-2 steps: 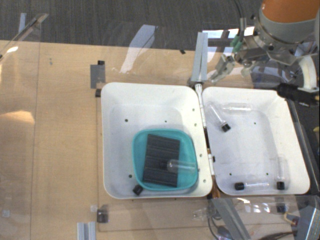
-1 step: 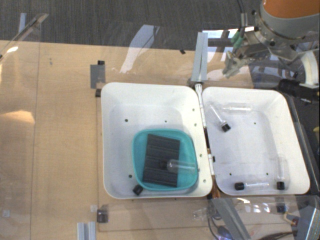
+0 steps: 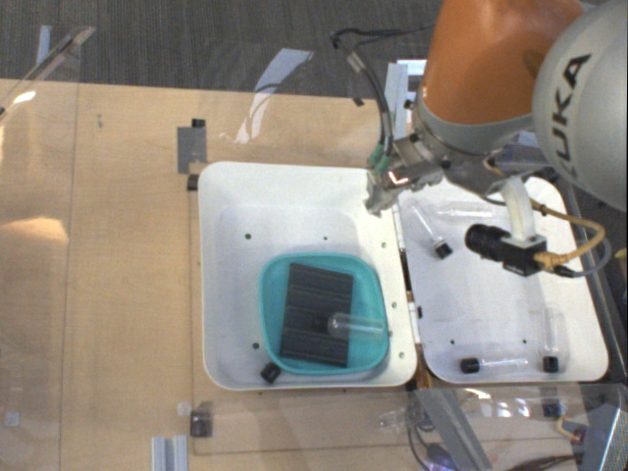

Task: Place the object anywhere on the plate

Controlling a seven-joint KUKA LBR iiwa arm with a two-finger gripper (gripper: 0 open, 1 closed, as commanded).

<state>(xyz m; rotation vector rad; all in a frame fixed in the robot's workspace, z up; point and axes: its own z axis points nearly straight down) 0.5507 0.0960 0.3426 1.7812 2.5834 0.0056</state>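
Tube (image 3: 355, 324), clear and small, lies on its side on the plate (image 3: 271, 285), resting across the near right corner of a dark ribbed block (image 3: 316, 314) that covers most of the plate's middle. Its outline is faint against the block and the teal rim, so its ends are hard to make out.

The gripper (image 3: 382, 192) sits at the far edge of the bins, over the wall between them, well apart from the tube and farther from the camera. It is small, partly masked by the arm (image 3: 491, 47) and its cables, and whether it is open or shut cannot be told; nothing can be seen in its grasp.

The plate is a rounded square of smooth teal plastic in the near half of the left bin (image 3: 221, 263). A small black piece (image 3: 270, 371) lies just beside its near left corner. In the right bin (image 3: 589, 356), three more clear tubes with black ends lie apart: one (image 3: 428, 232) near the gripper, two (image 3: 488, 364) (image 3: 550, 346) by the near wall. Both bins are shallow, white and glossy, on a pale wooden bench (image 3: 98, 263).
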